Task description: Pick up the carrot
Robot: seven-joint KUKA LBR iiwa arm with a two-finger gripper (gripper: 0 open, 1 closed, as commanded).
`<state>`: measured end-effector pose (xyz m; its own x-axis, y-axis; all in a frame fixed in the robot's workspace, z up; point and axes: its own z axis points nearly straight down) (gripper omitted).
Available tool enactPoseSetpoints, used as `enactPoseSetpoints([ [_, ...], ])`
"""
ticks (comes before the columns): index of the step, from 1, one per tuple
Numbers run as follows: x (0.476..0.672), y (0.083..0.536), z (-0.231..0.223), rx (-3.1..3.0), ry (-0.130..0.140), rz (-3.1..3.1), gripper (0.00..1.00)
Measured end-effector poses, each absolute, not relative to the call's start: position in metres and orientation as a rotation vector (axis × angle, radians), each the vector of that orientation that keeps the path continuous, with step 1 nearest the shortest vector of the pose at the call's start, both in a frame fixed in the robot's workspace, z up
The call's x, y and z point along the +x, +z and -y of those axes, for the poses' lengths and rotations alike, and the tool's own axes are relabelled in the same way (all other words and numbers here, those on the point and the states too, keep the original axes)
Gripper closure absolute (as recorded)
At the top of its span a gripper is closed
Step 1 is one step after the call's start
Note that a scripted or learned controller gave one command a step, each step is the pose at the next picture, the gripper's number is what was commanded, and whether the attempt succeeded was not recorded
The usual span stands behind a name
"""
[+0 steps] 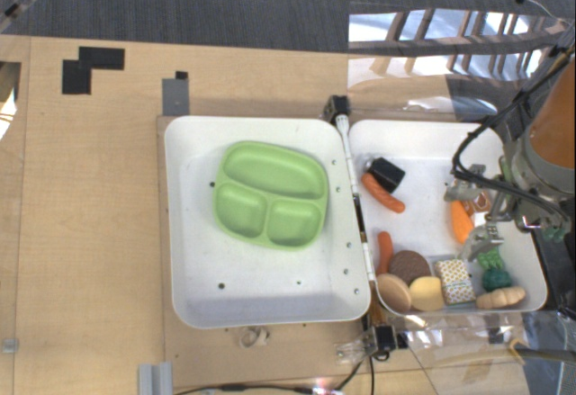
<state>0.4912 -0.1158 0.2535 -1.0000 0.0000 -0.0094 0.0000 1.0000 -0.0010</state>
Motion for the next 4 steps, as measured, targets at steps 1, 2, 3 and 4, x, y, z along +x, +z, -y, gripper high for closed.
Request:
enactPoseSetpoints([
  [1,0.516,0.126,0.165,-0.043,0.001,-3.142,0.0],
  [2,0.561,0.09,0.172,-0.012,-0.004,-3.124,0.0],
  [3,0.565,0.103,0.171,-0.021,-0.006,-3.114,1.0],
  [4,0.565,0.103,0.171,-0.021,-0.006,-3.115,0.0],
])
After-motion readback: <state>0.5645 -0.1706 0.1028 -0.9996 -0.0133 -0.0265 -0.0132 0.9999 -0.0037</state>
